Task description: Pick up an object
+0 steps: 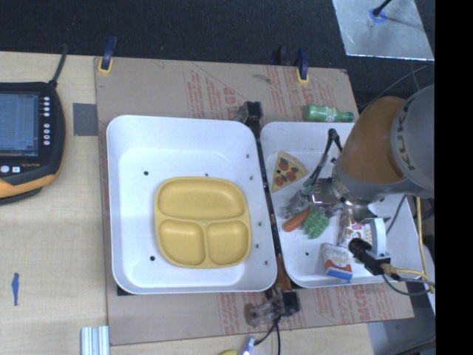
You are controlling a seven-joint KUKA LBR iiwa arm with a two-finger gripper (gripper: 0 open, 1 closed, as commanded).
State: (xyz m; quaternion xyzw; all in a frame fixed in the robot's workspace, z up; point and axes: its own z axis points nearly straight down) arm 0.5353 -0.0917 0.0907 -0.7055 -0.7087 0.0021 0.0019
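A robot lab — teach pendant [26, 143] (handheld), clamped cardboard [222, 80], white bins [122, 198].

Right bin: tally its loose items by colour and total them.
Loose items I can make out in the shallow white right bin; the arm hides part of it:
Yellow-and-red toy pizza slice: 1
Orange toy carrot: 1
Green leafy toy vegetable: 1
White-red-blue small carton: 1
Total: 4

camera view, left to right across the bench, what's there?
Black-and-orange handheld control pendant → yellow three-compartment plastic tray in the left white bin → toy pizza slice → green toy vegetable → small red-and-white carton.
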